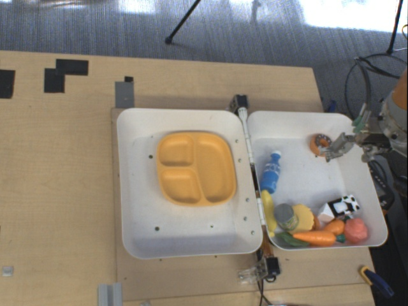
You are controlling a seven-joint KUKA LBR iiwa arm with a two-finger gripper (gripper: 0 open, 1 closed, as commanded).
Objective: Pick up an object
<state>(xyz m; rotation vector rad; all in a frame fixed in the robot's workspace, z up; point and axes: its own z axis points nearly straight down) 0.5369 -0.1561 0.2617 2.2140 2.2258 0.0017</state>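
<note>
On the pale wooden desk (57, 171) sit two shallow white bins side by side, and the right bin (299, 177) serves as the landmark for everything else. Directly to its left, touching along a shared edge, is the left bin (137, 190), which holds a yellow divided plate (194, 168) lying flat near its middle. Inside the right bin, a blue bottle (271, 172) with a white cap lies tilted close to the bin's left wall. Along the bin's near edge a cluster of small toys is packed together: a yellow banana (267, 210) by the left wall, a grey-green can (286, 217) just beside it, a yellow piece (304, 218) behind the can, an orange carrot (315, 238) lying along the near rim, a black and white cow toy (342, 206) just beyond the carrot, and a pink ball (356, 229) in the near right corner. At the bin's far right, a small orange ring-shaped object (318, 143) rests on the floor of the bin, well apart from the cluster. The grey arm with its orange band enters over the bin's right rim, and the pincer (336, 146) hangs just beside the orange ring, its metal tips touching or nearly touching it. Whether the pincer's tips are apart or together cannot be told, and nothing is visibly gripped.
</note>
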